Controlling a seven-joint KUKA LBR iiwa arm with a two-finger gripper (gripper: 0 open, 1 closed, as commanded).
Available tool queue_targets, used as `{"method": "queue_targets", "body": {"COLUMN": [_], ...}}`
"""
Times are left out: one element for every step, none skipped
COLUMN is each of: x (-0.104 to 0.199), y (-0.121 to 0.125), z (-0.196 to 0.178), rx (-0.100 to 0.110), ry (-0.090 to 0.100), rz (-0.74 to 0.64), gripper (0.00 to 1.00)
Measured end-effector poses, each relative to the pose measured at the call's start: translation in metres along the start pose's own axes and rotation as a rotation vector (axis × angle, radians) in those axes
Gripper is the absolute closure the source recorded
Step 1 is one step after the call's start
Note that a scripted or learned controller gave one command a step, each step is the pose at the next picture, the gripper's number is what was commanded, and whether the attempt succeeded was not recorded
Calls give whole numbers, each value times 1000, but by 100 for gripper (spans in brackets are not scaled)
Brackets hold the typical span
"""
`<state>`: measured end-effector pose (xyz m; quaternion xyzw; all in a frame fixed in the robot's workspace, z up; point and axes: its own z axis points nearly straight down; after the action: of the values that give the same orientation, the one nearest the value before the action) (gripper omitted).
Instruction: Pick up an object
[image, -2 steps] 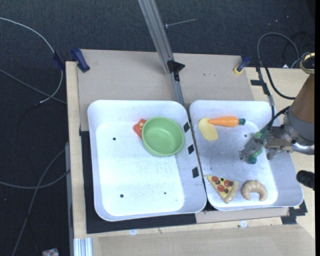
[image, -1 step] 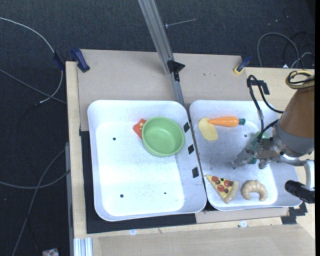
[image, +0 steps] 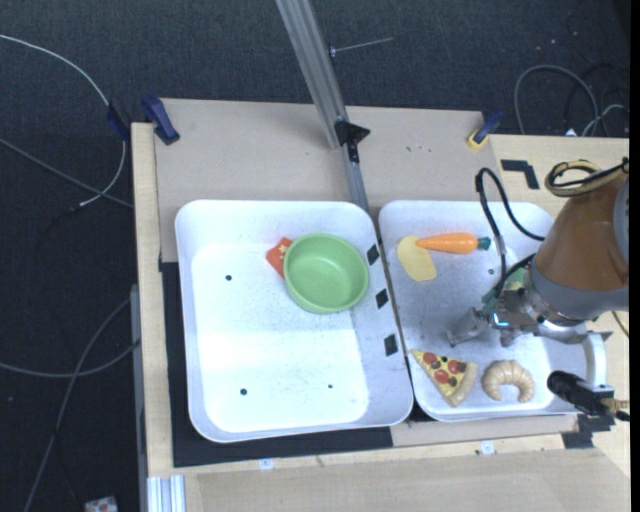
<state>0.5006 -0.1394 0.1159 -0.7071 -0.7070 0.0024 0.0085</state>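
The gripper (image: 497, 322) is hovering low in the right bin (image: 455, 215), its grip unclear, probably needing to drop onto the croissant (image: 508, 380).

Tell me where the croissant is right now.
The croissant lies in the right bin, at its near right corner, just right of the pizza slice and below the claw.

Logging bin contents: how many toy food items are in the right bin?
4: carrot at the far end, yellow piece beside it, pizza slice and croissant at the near edge. The arm may hide more.
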Motion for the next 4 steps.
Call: {"method": "queue_targets", "body": {"x": [1, 1, 1, -8], "y": [-1, 0, 8, 12], "z": [22, 9, -37, -99], "rx": [-1, -6, -19, -25], "ry": [0, 1, -9, -9], "rz": [1, 2, -1, 0], "gripper": [0, 100, 100, 100]}}
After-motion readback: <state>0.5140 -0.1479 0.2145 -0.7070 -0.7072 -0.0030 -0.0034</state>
